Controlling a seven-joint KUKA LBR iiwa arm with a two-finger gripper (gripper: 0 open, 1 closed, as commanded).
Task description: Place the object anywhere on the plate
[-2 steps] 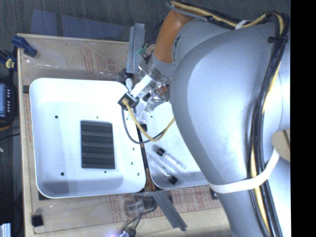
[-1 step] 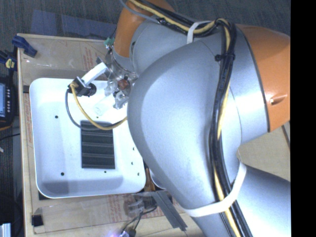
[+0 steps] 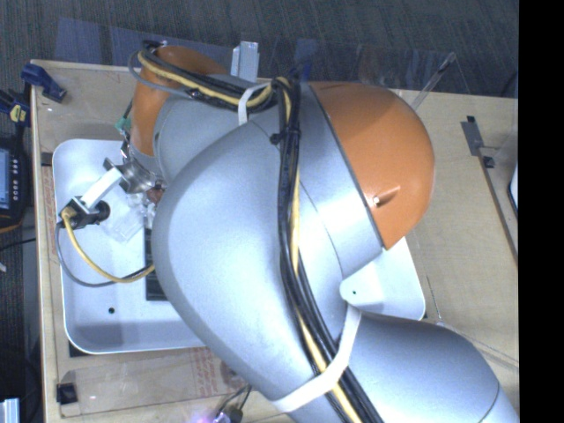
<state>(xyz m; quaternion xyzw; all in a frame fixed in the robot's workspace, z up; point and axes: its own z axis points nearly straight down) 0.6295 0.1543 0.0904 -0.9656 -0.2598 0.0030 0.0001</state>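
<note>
Nearest you, the left bin [image 3: 88, 333] shows its front wall and a stretch of bare white floor. One small dark speck [image 3: 112, 309] lies on that floor. A yellow cable [image 3: 88, 276] loops low across it and runs back up to a white bracket [image 3: 95, 194]. To the right, a sliver of the right bin [image 3: 410, 293] shows beside the arm [image 3: 264, 263]. The arm's grey links cover most of both bins, so you cannot tell where the object or the plate lies. Over the left bin's middle, the gripper [image 3: 130, 211] hangs close above the floor, pointing down and to the left of the view. It is a pale, partly see-through shape against white. You cannot tell whether the pincer is apart, together or clamped on anything. The arm comes in from the lower right and rises toward the camera in a broad grey elbow. It passes a large orange dome [image 3: 388, 174], then bends back down through a second orange section [image 3: 167, 77] to the wrist. Black and yellow cables [image 3: 286, 192] run along its spine. At the far left corner of the bench [image 3: 458, 218] sits a blue clamp [image 3: 40, 77].
</note>
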